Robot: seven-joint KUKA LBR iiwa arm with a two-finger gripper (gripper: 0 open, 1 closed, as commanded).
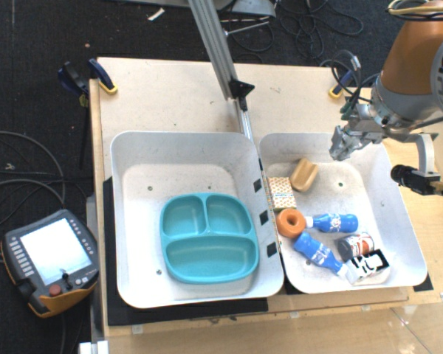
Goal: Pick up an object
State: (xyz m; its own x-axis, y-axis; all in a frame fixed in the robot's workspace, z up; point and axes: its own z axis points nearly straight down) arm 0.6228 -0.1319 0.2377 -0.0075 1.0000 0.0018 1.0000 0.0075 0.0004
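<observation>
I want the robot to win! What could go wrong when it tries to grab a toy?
1. The toys lie crowded: the orange ring touches a blue bottle and the small box, so the gripper might bump or nudge neighbours rather than catch one.
2. The gripper hangs over the right bin's far end, nearest the tan block; that rounded block may slip away.

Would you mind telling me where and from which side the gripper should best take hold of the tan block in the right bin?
Probably from straight above, across its narrower width: the tan block lies apart from the other objects, so fingers should fit down both long sides.
</observation>
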